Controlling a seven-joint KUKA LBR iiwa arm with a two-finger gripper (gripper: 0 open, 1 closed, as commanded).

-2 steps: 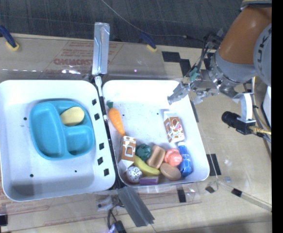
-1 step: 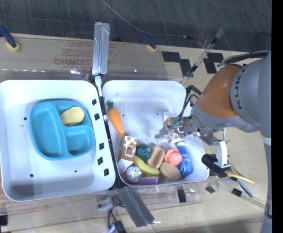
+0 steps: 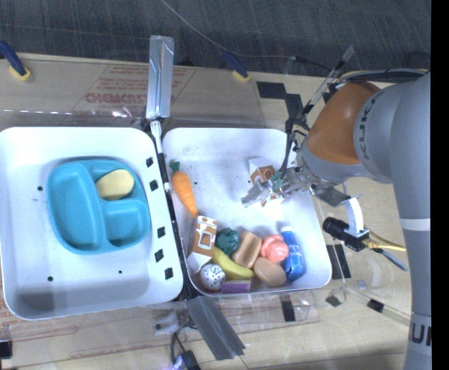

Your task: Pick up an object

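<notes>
Worktop bins: end effector [image 3: 266,187] low in the right bin [image 3: 232,141], finger state indeterminate. Approach step; next, secure a grasp.

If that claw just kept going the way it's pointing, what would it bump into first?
Most likely the bare white floor of the right bin. The gripper points down and leftward there; the carrot lies further along that line, though depth is hard to judge from above.
</notes>
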